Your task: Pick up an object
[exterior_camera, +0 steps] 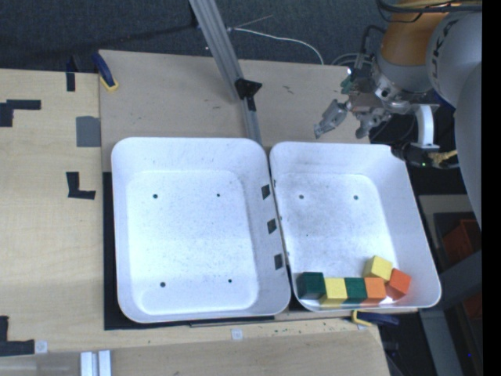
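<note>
- Camera view looks down at a slant on a wooden bench (47, 210) bearing two shallow white bins side by side.
- The gripper (348, 124) hangs over the bench just beyond the far edge of the right bin (407, 202), near that bin's far left corner, with the orange band (411, 41) of the arm above it.
- Its two fingers are spread apart with nothing between them; one fingertip (327, 125) points down toward the bench.
- The blocks lie crowded in the near right corner of the right bin, well apart from the gripper.
- A dark green block (311, 283) sits at the left end of a row along the bin's near wall, touching a yellow block (335, 289); next come a green block (355, 288) and an orange block (375, 288).
- A second yellow block (380, 268) lies just behind the row, and a tilted orange-red block (398, 282) sits at the right end against the bin's wall.
- The left bin (125, 178) sits beside the right one, their inner rims touching.
- A grey metal bar (219, 41) runs diagonally from the far edge of the bench toward the seam between the bins.
</note>
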